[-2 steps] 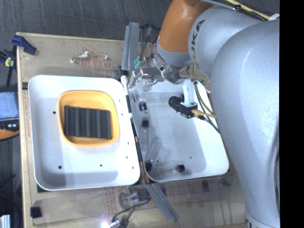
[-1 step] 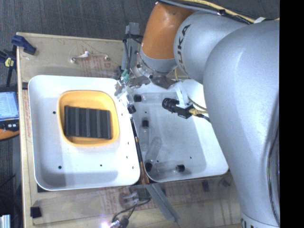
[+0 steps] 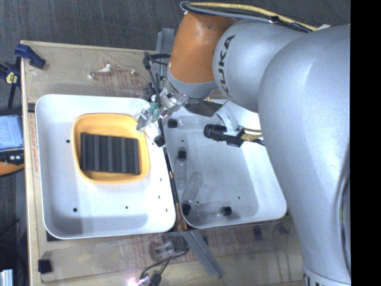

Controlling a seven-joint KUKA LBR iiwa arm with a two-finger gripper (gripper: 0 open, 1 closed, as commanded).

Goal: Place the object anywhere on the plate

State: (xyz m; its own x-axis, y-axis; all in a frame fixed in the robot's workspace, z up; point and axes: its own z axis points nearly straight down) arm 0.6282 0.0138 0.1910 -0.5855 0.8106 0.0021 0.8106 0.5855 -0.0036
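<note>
A yellow plate (image 3: 83, 126) lies in the left white bin (image 3: 53, 207). A dark grey ribbed rectangular block (image 3: 111, 154) rests flat on the plate and covers most of its middle. My gripper (image 3: 151, 123) hangs over the plate's far right corner, near the wall between the two bins. It is apart from the block, just up and to the right of it. The grey arm with its orange band (image 3: 193, 46) hides the area behind the gripper.
The right white bin (image 3: 262, 183) holds a clear, hard-to-see item (image 3: 193, 187) and a few small dark pieces (image 3: 226, 210). The arm covers the right bin's far side. A blue clamp (image 3: 27, 55) sits at the bench's far left corner.
</note>
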